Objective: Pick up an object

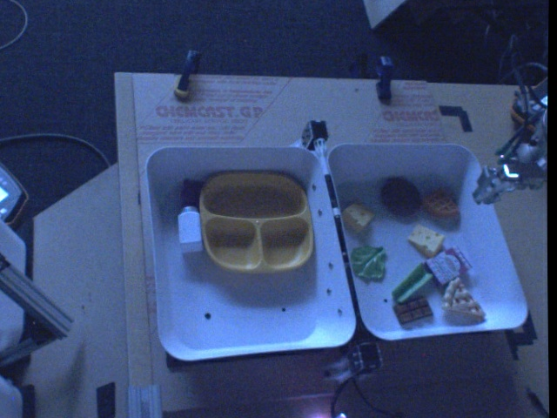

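1. Gripper (498, 181) sits just outside the upper right rim of the right bin (498, 233), over the bench; nothing visible between its parts. Dim light, small in view: how far open it is, cannot tell.
2. Candidate objects all in the right bin. Nearest the gripper: waffle-like brown disc (441, 204), with dark round patty (400, 195) just beside it, further from the gripper.
3. Lower down from the gripper: yellow cheese wedge (426, 239); below that a crowded group, namely small printed packet (448, 265), pizza slice (461, 301), green block (412, 282) and chocolate bar (412, 310), touching or nearly so.
4. Far side of the bin from the gripper: pale cheese cube (357, 217) and green lettuce leaf (369, 262).
5. Left bin (165, 259), well away from the gripper: yellow divided plate (256, 219) with a small white bottle (190, 228) against it.
6. Risks (judgement): descent near the rim could strike the bin wall; in the crowded group, fingers may pinch two items or shove neighbours; flat pieces may slip out.
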Robot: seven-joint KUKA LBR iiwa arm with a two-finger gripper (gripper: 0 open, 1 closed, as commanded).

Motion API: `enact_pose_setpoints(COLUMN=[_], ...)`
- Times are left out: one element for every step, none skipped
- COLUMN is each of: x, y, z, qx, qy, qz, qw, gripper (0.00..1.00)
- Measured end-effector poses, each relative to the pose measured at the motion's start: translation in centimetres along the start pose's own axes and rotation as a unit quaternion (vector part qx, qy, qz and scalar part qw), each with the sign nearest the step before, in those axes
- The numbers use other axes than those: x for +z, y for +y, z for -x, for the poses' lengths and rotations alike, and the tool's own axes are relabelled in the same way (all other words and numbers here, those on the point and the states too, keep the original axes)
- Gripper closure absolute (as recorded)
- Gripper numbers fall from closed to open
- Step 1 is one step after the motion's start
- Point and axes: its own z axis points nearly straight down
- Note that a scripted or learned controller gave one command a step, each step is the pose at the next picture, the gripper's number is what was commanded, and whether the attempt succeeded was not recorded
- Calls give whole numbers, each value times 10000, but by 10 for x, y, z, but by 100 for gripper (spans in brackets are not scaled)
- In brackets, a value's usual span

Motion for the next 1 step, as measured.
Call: enact_pose_setpoints(x=[9], y=[0], z=[-59], qx=[-23], qy=[31], qz=[-40], qw=[10000], gripper=[100])
